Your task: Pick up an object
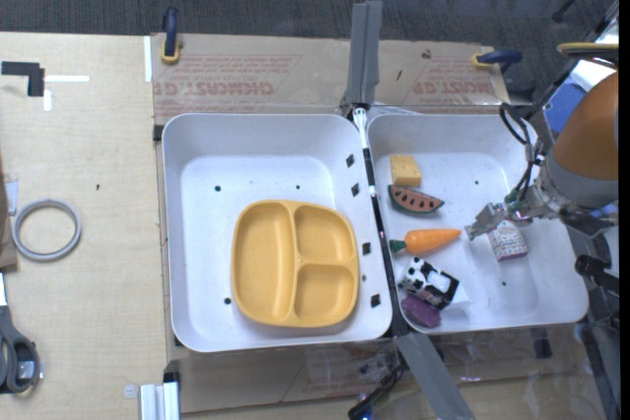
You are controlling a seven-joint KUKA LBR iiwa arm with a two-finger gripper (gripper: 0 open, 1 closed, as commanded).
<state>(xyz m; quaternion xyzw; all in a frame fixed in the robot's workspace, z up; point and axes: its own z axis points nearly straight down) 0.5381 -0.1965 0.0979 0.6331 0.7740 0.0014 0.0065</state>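
Pincer (495, 217) hangs low in the right bin (551, 305), near that bin's right wall, with the grey wrist and its orange band reaching in from the right edge. Its metal tip sits just above and to the left of a small pink-and-white packet (509, 241), which lies flat on the bin floor; whether it touches the packet I cannot tell. Whether the pincer is apart or together cannot be made out from this slanted view.

Along the right bin's left wall lie the other candidates: a yellow sponge-like block (405, 170) toward the far edge, a toy watermelon slice (414, 201) just below it, a toy carrot (432, 239) pointing toward the bin's middle, and near the front-left corner a black-and-white toy (431, 282) touching a purple piece (423, 312). The left bin (197, 162) carries a yellow divided plate (293, 263) toward its front edge.

The packet looks like the target, being the nearest thing. To do the grasp well, the pincer should probably be centred over the packet's narrow width and lowered right to the floor before closing, since a thin flat item slips out easily. Lifting straight up would keep it off the nearby wall.
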